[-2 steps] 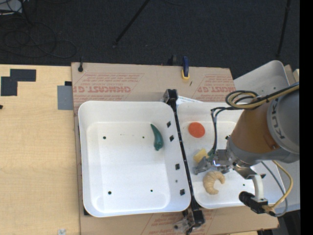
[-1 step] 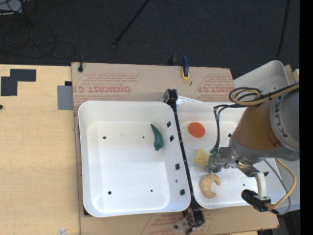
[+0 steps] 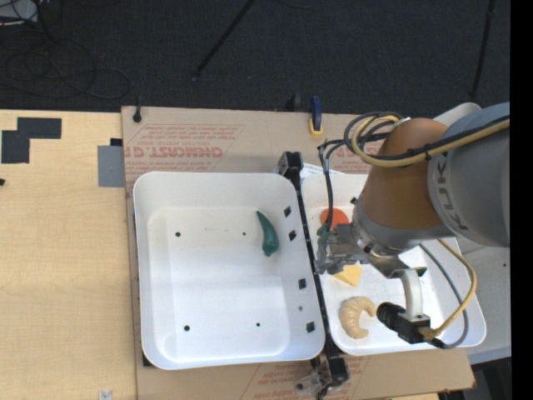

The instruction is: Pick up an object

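My gripper (image 3: 331, 255) is down in the right bin (image 3: 466, 336), close to its left wall, under the orange-banded wrist. A red-orange object (image 3: 334, 217) lies just behind it, partly hidden by the arm. A yellow wedge (image 3: 348, 275) sits right in front of the gripper. A pale croissant-shaped piece (image 3: 356, 316) lies nearer the front of that bin. A dark green curved pepper (image 3: 268, 234) rests in the left bin (image 3: 166, 207), near its right wall. Nothing is visibly held.
A black divider rail (image 3: 305, 257) runs between the two bins. Cables loop above the arm at the back right. A blue and yellow clamp (image 3: 316, 117) stands on the cardboard's far edge. The wooden bench stretches to the left.
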`<state>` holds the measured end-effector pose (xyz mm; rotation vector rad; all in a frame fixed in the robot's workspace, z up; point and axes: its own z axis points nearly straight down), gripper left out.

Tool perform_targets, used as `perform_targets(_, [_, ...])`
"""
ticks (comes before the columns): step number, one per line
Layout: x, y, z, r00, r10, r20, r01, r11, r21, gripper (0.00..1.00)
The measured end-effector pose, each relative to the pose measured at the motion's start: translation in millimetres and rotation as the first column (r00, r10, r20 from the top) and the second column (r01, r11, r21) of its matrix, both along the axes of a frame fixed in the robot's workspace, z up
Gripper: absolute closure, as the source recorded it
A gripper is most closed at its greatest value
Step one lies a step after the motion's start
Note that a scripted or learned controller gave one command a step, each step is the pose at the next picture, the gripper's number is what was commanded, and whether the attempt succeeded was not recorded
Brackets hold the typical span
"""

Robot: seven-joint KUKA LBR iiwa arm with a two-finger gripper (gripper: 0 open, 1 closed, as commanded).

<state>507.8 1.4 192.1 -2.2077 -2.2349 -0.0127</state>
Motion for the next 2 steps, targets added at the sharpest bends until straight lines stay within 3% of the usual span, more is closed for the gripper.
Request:
perform_targets(1, [-33.9,8.9,-5.4,1.0,-0.012,-0.012,0.012,1.0,-0.005,1.0])
perform_targets(2, [-32.9,-0.2,-5.3,1.0,-0.013,-0.01,0.013,1.0,-0.005,1.0])
